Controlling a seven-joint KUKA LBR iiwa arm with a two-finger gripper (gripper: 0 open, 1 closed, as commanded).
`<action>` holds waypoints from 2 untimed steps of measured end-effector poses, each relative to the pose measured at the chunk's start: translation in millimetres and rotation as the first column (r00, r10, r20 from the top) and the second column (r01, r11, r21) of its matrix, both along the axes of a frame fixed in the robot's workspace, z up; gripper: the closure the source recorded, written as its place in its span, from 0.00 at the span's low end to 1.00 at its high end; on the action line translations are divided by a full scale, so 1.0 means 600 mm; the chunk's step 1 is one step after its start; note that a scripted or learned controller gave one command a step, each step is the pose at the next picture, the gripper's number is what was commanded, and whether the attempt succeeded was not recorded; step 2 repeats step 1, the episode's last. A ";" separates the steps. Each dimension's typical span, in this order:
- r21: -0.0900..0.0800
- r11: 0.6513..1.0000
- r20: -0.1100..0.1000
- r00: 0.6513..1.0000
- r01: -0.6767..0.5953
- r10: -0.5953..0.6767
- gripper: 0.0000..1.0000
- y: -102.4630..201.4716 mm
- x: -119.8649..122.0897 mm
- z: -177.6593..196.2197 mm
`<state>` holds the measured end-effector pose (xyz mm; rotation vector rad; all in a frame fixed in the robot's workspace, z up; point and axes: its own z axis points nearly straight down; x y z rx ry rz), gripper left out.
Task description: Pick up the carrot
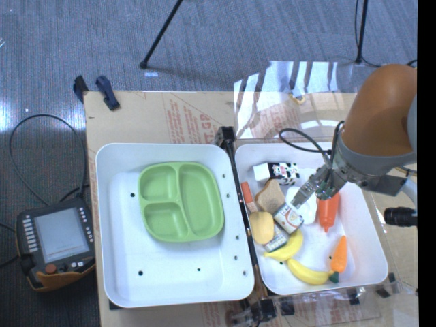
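The carrot [338, 253] is orange with a green tip at its lower end. It lies near the front right of the right bin [371, 213], just right of a banana [308, 273]. A redder orange, carrot-like piece [328, 212] stands farther back, close beside the gripper. My gripper [308, 194] hangs low over the middle of the right bin, above a white item [304, 208] and a small carton [289, 219]. It is up and to the left of the carrot, well apart from it. The arm's grey and orange wrist [381, 125] hides the bin's back right part.
The right bin is crowded: a bread slice [270, 196], a yellowish potato-like lump [261, 227], a second banana [286, 247] and a cow-patterned carton [283, 172]. The left bin [122, 251] holds a green divided plate [182, 201]. A teach pendant [58, 240] lies on the floor at left.
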<state>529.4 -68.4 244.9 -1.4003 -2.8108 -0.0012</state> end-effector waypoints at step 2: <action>-0.005 0.924 0.004 0.924 -0.383 0.383 1.00 -0.145 -0.066 0.105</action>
